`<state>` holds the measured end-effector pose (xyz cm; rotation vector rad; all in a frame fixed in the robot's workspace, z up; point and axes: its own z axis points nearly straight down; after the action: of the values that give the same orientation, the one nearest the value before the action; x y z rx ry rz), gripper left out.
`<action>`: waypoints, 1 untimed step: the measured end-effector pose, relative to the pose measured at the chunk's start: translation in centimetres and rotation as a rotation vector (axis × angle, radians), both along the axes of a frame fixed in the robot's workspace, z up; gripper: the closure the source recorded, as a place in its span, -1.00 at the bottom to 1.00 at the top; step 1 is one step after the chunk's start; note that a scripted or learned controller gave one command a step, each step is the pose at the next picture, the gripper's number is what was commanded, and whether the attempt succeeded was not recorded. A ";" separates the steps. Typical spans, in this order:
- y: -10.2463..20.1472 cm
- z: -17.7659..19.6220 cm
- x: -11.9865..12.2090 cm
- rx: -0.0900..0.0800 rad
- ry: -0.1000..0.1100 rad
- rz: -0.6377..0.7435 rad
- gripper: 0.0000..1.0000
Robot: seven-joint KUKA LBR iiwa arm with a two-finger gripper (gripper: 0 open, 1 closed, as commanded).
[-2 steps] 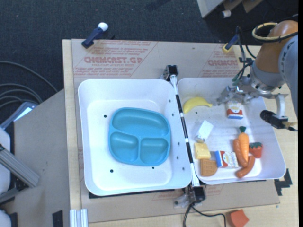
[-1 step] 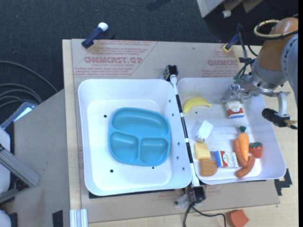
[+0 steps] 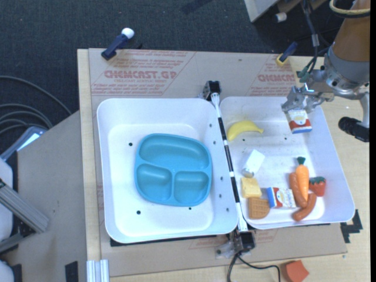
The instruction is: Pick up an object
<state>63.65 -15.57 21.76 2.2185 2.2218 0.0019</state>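
Two shallow white bins side by side on a tan board printed in red with "CHEMCAST GP" (image 3: 140,74), repeated at upper right but partly cut off. Left white bin (image 3: 111,157) bearing a blue three-compartment plastic plate (image 3: 173,169). Right white bin (image 3: 329,157) crowded with toy food: yellow plastic banana (image 3: 243,129) near the divider, small white card-like piece (image 3: 254,160) below it, yellow cheese block (image 3: 251,187), tan waffle-like biscuit (image 3: 257,208), small printed red, white and blue packet (image 3: 279,197) with writing too small to read, orange carrot with green top (image 3: 300,183), red strawberry-like piece (image 3: 318,185), brownish sausage (image 3: 305,207) along the near wall. Grey arm with orange band (image 3: 352,40) reaching in from the right. Two-finger gripper (image 3: 301,103) low over the far part of the right bin, directly above a small white carton with red and blue label (image 3: 299,122), label unreadable. Gripper touching or nearly touching the carton's top; finger spread and any hold on it cannot be told. Blue-handled clamp (image 3: 116,43) at the board's far left corner, black clips (image 3: 211,89) at the seam between bins.
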 end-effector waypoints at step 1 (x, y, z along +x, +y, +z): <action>4.4 2.6 -7.6 0.002 0.004 -0.001 1.00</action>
<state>56.03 -11.17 24.33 2.2222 2.2237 -0.0009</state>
